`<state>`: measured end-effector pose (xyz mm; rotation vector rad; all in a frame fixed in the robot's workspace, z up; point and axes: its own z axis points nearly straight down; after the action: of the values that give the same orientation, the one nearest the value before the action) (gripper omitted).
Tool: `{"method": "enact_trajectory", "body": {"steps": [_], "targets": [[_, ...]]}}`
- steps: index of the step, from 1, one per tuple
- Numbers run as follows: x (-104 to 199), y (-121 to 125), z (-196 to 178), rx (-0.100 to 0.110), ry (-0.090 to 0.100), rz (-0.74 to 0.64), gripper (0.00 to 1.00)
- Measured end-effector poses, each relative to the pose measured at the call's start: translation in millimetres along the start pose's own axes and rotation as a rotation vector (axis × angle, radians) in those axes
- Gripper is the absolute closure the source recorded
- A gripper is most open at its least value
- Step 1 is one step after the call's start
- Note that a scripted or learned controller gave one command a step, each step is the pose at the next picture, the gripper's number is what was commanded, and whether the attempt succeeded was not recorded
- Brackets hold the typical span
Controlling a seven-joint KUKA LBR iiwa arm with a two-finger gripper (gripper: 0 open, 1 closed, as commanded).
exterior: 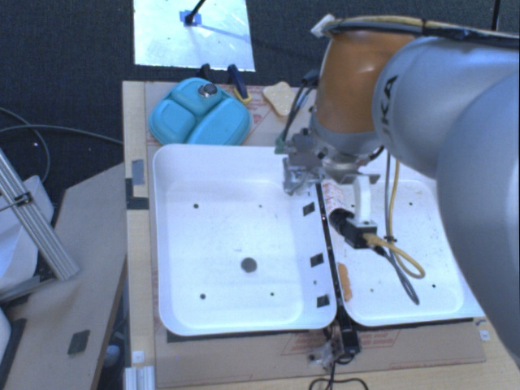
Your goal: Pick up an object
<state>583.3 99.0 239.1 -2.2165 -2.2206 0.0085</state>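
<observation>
Over the far end of the seam (327,254) btwn the two bins, the gripper (294,179) hangs low w/ nothing visibly in it; open or clenched can't be told. Likely target, a small dark disc (249,264), lies flat in the view's left bin (175,218), nearer the front rim and slightly left of the gripper – round, so no long axis to align on. An orange strip (344,281) lies along the seam in the right bin (443,299).

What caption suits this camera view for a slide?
Gripper above the divide between two white bins; a dark disc in the view's left bin, an orange stick in the right bin.
</observation>
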Motion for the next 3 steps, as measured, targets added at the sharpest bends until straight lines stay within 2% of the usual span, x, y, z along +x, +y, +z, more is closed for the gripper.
{"method": "enact_trajectory", "body": {"steps": [1,2,3], "targets": [[79,-10,84,0.000,0.003,-0.009,1.00],[52,-98,157,-0.005,0.001,0.003,1.00],[50,-63,161,0.076,0.006,-0.006,1.00]]}}
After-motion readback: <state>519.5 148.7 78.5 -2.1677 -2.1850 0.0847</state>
